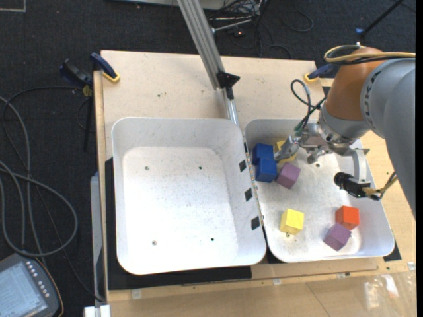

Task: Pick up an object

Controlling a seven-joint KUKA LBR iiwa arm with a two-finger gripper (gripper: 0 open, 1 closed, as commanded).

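Grey arm link with orange band (350,88): the part rising closest to the viewer, entering from the right and bending down over the right bin (317,255). Gripper (291,152): low over the far left part of that bin, amid its metal wrist fittings; whether the claw is apart or together cannot be told, and no object is seen clamped in it. Blue block (264,162): just left of the gripper, against the bin's left wall. Lilac cube (288,176): just below the gripper tip, touching or nearly touching the blue block. A small yellow piece (281,144) shows partly behind the gripper. Yellow cube (291,220): near the middle of the bin's near half, apart from the others. Orange cube (347,216) and second lilac cube (337,236): close together at the near right corner. Left bin (132,256): beside the right bin, its floor speckled. Both bins sit on a pale bench (165,84). Slanted metal pole (205,38): ends at the far junction of the bins. Blue-and-yellow clamps (106,68): at the bench's far corners. Handheld screen unit (20,289): on the floor, near left.
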